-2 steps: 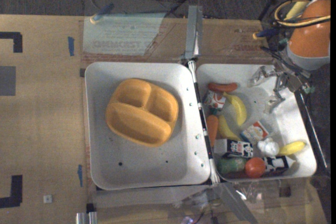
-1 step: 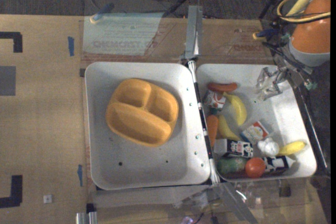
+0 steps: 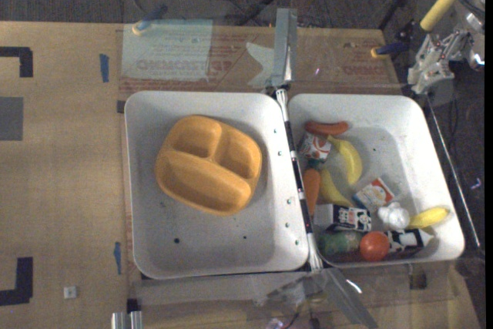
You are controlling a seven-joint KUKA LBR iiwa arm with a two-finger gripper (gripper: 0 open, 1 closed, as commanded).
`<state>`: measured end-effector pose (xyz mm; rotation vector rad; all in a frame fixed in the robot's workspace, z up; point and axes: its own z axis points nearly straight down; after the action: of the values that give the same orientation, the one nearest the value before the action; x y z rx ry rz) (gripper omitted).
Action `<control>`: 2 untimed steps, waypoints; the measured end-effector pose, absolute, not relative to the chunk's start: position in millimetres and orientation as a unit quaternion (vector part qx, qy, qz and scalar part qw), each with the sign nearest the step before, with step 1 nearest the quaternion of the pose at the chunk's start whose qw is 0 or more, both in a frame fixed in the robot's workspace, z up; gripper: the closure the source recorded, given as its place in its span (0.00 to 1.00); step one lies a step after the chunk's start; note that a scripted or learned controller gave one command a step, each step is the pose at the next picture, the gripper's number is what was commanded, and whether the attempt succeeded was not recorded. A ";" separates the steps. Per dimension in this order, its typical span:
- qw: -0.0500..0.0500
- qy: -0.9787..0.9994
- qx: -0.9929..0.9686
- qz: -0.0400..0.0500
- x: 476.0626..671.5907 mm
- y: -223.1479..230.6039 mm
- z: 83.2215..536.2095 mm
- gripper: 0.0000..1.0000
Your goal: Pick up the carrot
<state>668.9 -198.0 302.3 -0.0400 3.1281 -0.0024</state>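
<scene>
The carrot lay in the right bin against its left wall — just below a small carton, beside a banana. The tool sat beyond the bin's far right corner, off the worktop — its opening could not be told.

My pale wooden tabletop carries two shallow white plastic bins touching side by side, the left bin and the right bin. Black tape corners and blue tape strips mark its surface.

Smooth, matt orange plastic divided tray; glossy white plastic bins; matt brown wooden counter; smooth orange plastic carrot.
</scene>
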 end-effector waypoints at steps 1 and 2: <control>0.002 0.960 0.279 0.000 667.3 -224.3 248.3 1.00; 0.007 0.960 0.279 0.000 669.2 -224.4 261.5 1.00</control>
<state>669.2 -224.4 261.5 0.8720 3.0035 -0.0005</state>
